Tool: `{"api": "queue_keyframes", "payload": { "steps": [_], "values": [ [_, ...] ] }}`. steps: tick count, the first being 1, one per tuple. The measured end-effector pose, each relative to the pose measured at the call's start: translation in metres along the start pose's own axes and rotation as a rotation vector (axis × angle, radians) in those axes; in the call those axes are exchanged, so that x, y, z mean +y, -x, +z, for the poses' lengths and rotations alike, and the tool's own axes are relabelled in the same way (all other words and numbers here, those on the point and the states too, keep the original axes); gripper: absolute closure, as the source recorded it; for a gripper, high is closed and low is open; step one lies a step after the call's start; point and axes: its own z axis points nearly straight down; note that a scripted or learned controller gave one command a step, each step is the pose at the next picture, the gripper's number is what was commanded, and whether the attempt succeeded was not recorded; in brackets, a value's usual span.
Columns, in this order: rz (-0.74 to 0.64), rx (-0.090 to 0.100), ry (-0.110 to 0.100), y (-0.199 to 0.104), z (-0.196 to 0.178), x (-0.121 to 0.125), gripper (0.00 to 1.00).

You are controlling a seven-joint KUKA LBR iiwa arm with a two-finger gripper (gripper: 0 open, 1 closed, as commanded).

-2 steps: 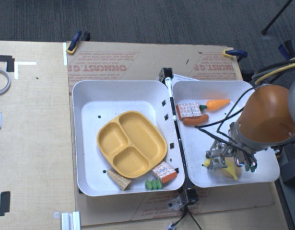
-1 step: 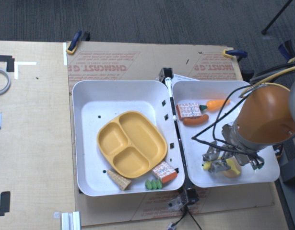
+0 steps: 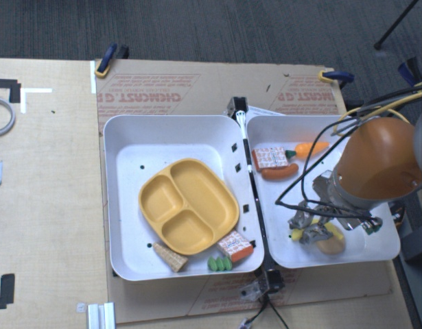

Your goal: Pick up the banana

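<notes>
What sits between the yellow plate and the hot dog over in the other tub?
In the camera view, the two bins' adjoining walls lie between the yellow plate and the hot dog, plus bare white bin floor on either side.

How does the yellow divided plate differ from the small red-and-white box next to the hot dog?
The yellow divided plate lies in the left bin; the red-and-white box lies in the right bin. The plate is far larger. The plate is plain yellow, the box printed. Both lie flat.
</notes>
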Motion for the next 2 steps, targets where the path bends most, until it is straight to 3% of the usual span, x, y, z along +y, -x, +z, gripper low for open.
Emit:
{"api": "queue_keyframes", "payload": {
  "steps": [1,2],
  "values": [
    [-0.246,0.0,0.0,0.004,0.0,-0.002,1.0],
    [-0.407,-0.002,0.0,0.082,-0.145,0.012,1.0]
  ]
}}
